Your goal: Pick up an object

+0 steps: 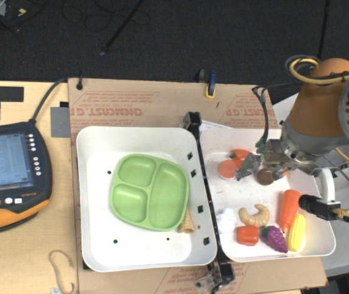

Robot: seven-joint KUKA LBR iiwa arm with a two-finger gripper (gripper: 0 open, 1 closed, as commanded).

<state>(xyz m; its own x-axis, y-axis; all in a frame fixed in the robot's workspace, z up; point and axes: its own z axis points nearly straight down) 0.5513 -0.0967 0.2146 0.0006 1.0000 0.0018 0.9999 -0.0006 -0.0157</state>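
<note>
Your gripper hangs low over the right bin, whether spread or closed you cannot tell, beside a reddish-orange toy, likely lining up a grasp, while carrot, croissant and grapes lie nearer the bin's front.

Both white bins look like smooth, slightly glossy plastic. The green divided plate is matt plastic. Brown cardboard beneath looks dull and papery. The toy carrot shines like plastic.
</note>
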